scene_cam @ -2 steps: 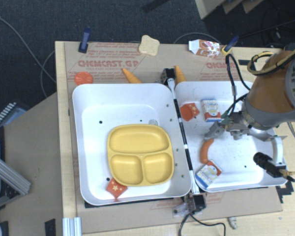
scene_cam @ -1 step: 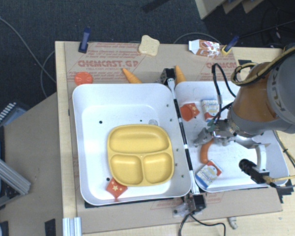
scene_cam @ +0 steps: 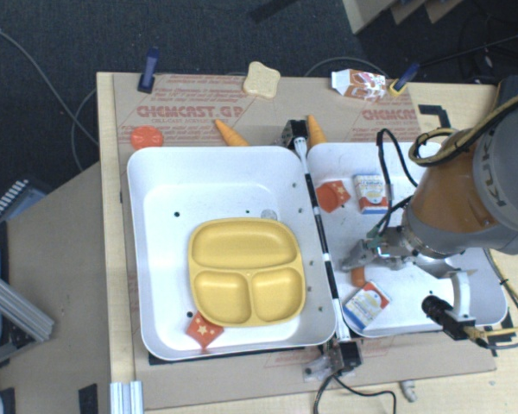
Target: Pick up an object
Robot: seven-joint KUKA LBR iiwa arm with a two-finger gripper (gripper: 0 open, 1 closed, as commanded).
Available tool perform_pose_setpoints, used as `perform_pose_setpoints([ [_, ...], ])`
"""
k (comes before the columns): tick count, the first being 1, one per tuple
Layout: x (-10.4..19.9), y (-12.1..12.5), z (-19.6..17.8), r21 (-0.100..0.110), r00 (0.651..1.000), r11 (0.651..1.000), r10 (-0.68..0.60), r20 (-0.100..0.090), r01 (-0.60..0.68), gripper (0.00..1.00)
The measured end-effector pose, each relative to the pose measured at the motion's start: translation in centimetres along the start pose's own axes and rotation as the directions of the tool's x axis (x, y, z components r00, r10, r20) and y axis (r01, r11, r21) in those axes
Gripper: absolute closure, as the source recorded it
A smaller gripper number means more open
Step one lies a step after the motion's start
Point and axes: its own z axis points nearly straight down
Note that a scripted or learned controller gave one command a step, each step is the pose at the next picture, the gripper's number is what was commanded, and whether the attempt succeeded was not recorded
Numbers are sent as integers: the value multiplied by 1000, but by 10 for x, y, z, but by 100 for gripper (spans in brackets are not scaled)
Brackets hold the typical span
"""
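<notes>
My gripper [scene_cam: 363,257] is low in the right bin [scene_cam: 492,291], near its left wall, with the grey and orange arm [scene_cam: 457,205] reaching in from the right. A small orange piece [scene_cam: 357,275] lies just below the gripper tip, partly hidden by it. A white snack packet [scene_cam: 367,305] lies nearer the front edge. A red piece [scene_cam: 331,195] and a small white carton [scene_cam: 371,192] rest at the back of this bin. In the left bin [scene_cam: 155,231] sit a yellow divided tray [scene_cam: 247,270] and a red block with a star [scene_cam: 205,329].
On the bench behind the bins lie a bread-shaped toy [scene_cam: 262,79], two orange carrot pieces [scene_cam: 231,134], a red disc [scene_cam: 145,137], a blue clip [scene_cam: 148,70] and a crumpled packet [scene_cam: 360,84]. Black cables [scene_cam: 397,158] hang over the right bin.
</notes>
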Motion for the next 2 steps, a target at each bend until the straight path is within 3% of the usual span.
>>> perform_pose_setpoints([
  [1,0,1,-10,-3,1000,1000,0,1,0,100],
  [2,83,14,-101,-4,1000,1000,-2,0,2,100],
])
